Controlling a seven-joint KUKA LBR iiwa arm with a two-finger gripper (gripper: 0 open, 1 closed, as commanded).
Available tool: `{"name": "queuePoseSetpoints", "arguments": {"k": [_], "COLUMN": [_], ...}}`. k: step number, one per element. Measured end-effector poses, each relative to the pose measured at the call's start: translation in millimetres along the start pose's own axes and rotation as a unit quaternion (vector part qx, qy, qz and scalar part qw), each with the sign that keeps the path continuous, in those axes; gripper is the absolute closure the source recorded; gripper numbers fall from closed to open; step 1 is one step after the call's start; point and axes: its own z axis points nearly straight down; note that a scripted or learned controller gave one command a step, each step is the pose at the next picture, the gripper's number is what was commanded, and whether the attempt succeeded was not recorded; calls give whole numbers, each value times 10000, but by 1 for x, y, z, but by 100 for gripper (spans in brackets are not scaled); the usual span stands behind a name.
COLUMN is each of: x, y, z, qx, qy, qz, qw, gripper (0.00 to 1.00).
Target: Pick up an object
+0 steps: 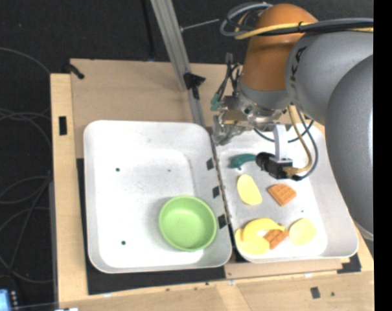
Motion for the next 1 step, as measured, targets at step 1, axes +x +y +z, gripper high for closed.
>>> {"name": "queuePoseSetpoints", "arguments": {"k": [1], "x": [48], "y": [10], "z": [-1], "qx": [-8], "qy": [8], "qz": [-5], "qw": [10000], "gripper": [100]}}
